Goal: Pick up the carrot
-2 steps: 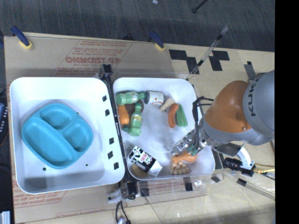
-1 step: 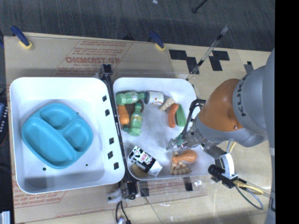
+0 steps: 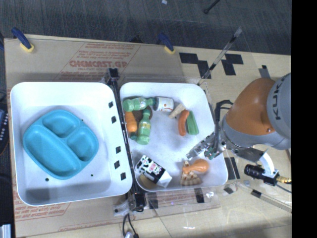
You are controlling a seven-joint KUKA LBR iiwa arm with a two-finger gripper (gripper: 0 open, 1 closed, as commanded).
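The carrot (image 3: 184, 122) is a short orange piece with a green part along its right side. It lies in the upper right of the right bin (image 3: 163, 90). My gripper (image 3: 202, 149) hangs over the bin's lower right corner, below and to the right of the carrot and apart from it. It sits just above a tan drumstick-shaped toy (image 3: 196, 166). The arm's grey and orange wrist (image 3: 252, 115) covers the bin's right rim.
Two green bottles (image 3: 141, 118) and another orange piece (image 3: 131, 124) lie by the right bin's left wall. A white tube (image 3: 166, 103) lies at the top, and a cow-patterned box (image 3: 151, 168) at the bottom. The left bin (image 3: 29, 95) holds a blue divided plate (image 3: 59, 143).
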